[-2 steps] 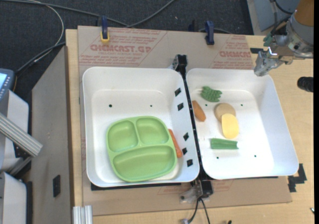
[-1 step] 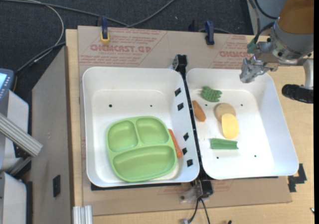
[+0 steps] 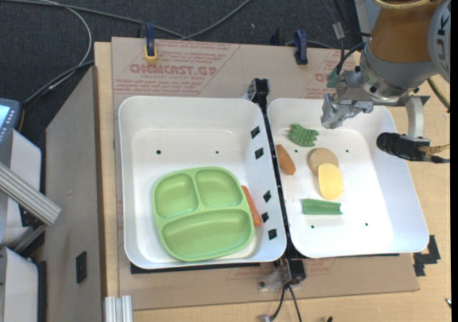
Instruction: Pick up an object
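The right bin (image 3: 390, 220) holds several toy foods: a green leafy piece (image 3: 303, 134), an orange sausage-like piece (image 3: 285, 159), a tan potato (image 3: 323, 159), a yellow oval slice (image 3: 330, 181) and a green pod (image 3: 321, 207). My gripper (image 3: 336, 116) hangs over the bin's far edge, up and right of the leafy piece. Nothing shows between its fingers. Whether they are open or shut is unclear from this angle.
The left bin (image 3: 143, 127) holds a green divided plate (image 3: 204, 213) with an orange carrot-like stick (image 3: 251, 207) along its right side. A black divider strip (image 3: 268, 163) runs between the bins. Cardboard (image 3: 215, 70) lies under both, clamped at the far edge.
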`<state>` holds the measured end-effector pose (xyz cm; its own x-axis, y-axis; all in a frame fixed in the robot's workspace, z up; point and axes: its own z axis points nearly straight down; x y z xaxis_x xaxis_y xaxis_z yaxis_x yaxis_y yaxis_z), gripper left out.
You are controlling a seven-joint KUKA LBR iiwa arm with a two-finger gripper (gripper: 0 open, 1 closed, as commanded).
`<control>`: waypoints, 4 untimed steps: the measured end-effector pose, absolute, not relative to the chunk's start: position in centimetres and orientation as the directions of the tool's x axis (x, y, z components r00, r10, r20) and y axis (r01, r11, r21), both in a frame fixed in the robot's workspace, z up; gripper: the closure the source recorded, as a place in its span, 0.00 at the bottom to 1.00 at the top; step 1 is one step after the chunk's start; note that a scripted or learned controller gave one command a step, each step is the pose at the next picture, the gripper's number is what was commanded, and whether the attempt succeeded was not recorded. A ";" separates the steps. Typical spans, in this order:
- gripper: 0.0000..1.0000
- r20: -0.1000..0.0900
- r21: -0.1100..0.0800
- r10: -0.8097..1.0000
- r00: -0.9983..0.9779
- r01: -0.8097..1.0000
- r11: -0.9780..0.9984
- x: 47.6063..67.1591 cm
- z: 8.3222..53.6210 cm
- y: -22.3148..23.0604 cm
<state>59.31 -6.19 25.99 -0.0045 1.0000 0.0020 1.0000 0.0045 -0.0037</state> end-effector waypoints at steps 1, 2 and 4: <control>1.00 0.003 -0.005 1.000 -0.005 1.000 0.005 57.4 23.9 -1.6; 1.00 0.002 -0.004 1.000 -0.005 1.000 0.005 54.8 24.3 3.0; 1.00 0.002 0.001 1.000 -0.004 1.000 0.004 52.6 23.5 9.1</control>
<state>52.60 9.08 23.46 -0.0038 1.0000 0.0021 1.0000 0.0038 0.0012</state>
